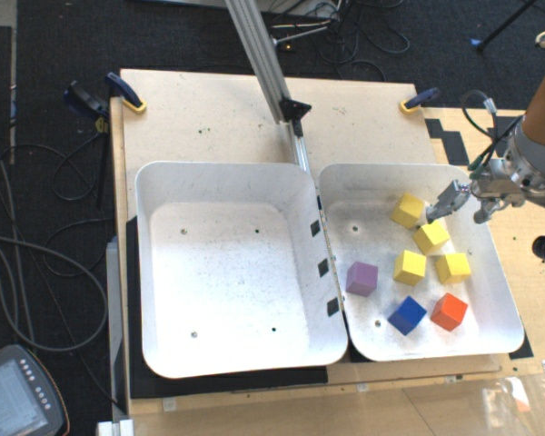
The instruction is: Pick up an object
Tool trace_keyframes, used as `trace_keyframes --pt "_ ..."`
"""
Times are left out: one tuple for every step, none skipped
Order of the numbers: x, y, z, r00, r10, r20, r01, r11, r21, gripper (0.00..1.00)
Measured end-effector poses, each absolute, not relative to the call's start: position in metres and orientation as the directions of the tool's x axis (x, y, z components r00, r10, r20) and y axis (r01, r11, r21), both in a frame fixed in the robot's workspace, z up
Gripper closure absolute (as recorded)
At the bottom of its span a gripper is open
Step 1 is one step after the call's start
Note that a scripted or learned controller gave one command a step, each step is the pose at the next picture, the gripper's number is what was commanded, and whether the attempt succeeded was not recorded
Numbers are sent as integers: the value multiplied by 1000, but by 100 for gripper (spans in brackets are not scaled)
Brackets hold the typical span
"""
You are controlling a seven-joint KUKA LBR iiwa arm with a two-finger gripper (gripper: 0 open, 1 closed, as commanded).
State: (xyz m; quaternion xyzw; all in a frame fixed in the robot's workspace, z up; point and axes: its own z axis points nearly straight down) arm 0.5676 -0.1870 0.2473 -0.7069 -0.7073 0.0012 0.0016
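The right bin (490, 334) holds several small blocks. Yellow cubes lie at the back (407, 212), in the middle (431, 236), lower left (410, 266) and lower right (452, 267). A purple cube (361, 278) sits toward the bin's left side. A blue cube (406, 314) and an orange-red cube (449, 312) rest near the front. My gripper (466, 205) hangs over the bin's right rim, just right of the upper yellow cubes. Its two fingers are spread apart and hold nothing.
The left bin (163, 198) stands beside the right one, its divider edge carrying black markers (323, 266). A slanted metal pole (259, 48) ends at a clamp at the back. Blue-and-yellow clamps (125, 92) (419, 100) grip the board's far corners.
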Motion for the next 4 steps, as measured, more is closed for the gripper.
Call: trace_keyframes --pt "561 -195 195 2 1000 1 1000 -2 -6 0" --pt "562 -202 135 1 1000 1 1000 -1 -5 0" --pt "564 -202 149 1 1000 -1 1000 -1 2 100" --pt "567 -209 194 -1 1000 -3 1000 1 6 100"
